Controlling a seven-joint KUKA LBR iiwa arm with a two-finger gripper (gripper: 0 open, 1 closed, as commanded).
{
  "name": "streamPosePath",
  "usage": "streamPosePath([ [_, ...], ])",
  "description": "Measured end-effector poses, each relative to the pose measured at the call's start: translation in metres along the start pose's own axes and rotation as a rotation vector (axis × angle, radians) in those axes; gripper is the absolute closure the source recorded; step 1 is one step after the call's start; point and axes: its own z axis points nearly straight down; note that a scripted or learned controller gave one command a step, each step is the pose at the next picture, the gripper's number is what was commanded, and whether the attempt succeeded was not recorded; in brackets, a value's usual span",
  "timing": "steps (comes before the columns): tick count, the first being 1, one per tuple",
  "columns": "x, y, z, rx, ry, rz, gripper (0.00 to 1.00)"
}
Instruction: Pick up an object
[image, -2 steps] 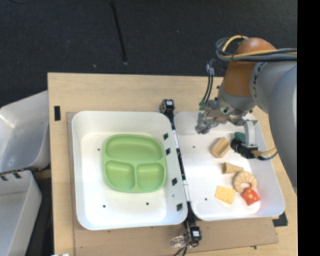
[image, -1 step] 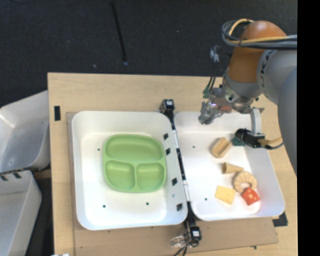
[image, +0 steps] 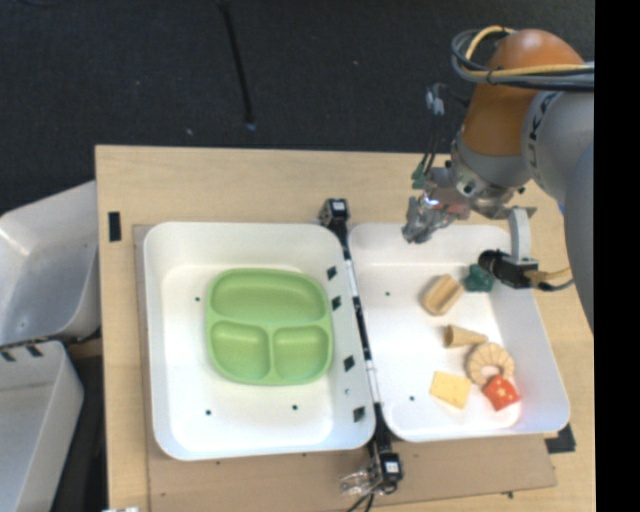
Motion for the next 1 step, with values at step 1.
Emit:
streamPosePath([
  [1,0.0496,-0.0174,0.0068,0.005,0.0,-0.001,1.0],
])
